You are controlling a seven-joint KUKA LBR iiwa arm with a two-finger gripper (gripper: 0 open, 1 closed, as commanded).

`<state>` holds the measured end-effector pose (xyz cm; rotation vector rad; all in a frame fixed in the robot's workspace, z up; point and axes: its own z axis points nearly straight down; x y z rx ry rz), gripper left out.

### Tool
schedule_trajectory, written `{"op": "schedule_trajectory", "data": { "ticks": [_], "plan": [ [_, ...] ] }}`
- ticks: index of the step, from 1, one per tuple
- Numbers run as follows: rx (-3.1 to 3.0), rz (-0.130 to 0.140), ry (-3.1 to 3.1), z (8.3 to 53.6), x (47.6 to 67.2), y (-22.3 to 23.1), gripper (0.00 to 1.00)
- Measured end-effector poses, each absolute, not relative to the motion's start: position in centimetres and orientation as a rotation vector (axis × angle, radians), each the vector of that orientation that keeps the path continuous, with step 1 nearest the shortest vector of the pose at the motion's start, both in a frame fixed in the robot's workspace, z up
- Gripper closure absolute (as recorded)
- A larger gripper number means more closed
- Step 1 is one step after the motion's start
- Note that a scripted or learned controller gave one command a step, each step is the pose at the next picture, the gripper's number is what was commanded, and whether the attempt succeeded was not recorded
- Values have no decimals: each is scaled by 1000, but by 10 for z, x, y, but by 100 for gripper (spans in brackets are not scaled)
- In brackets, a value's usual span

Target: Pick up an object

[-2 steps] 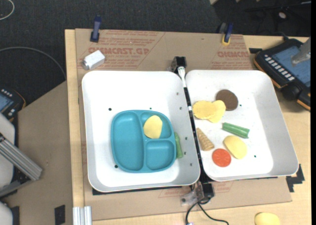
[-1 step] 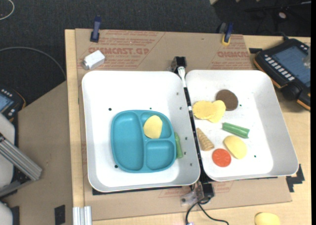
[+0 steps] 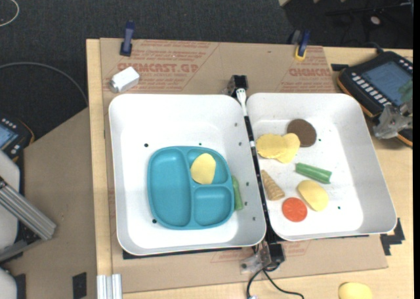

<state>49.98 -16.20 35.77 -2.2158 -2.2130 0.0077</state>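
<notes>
The right bin (image 3: pixel 354 120) holds several toy foods: a brown disc (image 3: pixel 302 132), a flat yellow piece (image 3: pixel 277 147), a green bean-like stick (image 3: pixel 313 172), a tan cone (image 3: pixel 273 186), a yellow lemon-like lump (image 3: pixel 314 195) and a red round slice (image 3: pixel 294 210). In the left bin (image 3: pixel 131 134) lies a teal divided plate (image 3: pixel 190 187) with a yellow oval piece (image 3: pixel 203 169) in its upper right compartment. A thin green piece (image 3: pixel 236 194) stands wedged against the plate's right edge.
A white block (image 3: pixel 125 79) lies on the cardboard behind the left bin. Blue clamps (image 3: pixel 126 39) (image 3: pixel 301 43) hold the board's far edge. A handheld pendant (image 3: pixel 384 84) rests at the right. A yellow object (image 3: pixel 355 290) sits on the bench at the bottom right.
</notes>
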Motion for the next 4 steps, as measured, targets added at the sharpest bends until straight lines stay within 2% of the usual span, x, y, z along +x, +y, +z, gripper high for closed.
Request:
{"op": "schedule_trajectory", "data": {
  "ticks": [1,2,3,4],
  "plan": [
    [-2229,-18,-2238,512,506,-122,100],
    [-2219,10,-2210,399,477,-144,100],
    [-2227,-14,-2235,511,480,-110,100],
    [-2213,9,-2217,409,479,-89,100]
  ]
}}
